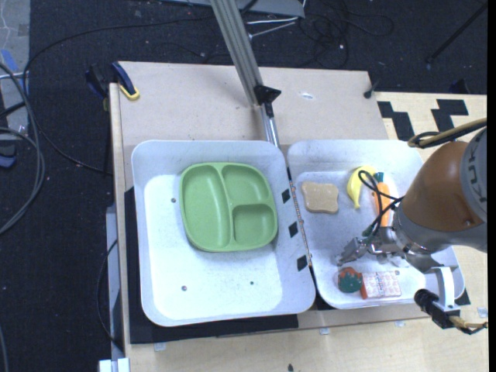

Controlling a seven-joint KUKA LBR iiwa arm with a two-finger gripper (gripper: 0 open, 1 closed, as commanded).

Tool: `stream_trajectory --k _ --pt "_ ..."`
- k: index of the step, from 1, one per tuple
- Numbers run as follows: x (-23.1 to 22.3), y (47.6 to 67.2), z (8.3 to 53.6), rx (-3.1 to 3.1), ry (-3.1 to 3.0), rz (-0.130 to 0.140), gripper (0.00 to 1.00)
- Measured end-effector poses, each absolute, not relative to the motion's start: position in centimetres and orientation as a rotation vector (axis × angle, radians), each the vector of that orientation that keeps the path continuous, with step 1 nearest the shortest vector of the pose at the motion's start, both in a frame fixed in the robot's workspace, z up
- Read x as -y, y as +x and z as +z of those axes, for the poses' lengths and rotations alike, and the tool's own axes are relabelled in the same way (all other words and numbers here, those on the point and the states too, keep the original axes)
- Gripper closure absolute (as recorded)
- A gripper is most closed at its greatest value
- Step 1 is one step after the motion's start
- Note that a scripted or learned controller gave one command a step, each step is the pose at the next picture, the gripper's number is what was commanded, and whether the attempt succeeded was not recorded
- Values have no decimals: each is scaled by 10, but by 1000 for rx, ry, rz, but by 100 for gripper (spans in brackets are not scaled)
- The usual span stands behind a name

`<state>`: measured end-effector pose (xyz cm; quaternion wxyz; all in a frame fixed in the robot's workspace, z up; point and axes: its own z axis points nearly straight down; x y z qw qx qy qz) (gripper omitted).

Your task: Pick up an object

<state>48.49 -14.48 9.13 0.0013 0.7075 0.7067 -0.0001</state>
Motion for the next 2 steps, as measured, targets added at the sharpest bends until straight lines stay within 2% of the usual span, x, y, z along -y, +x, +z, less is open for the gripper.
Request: stream_trajectory --k 1,2 --pt "146 487 105 -2212 2219 5 100" --pt "155 494 159 -2219 2216 4 100"
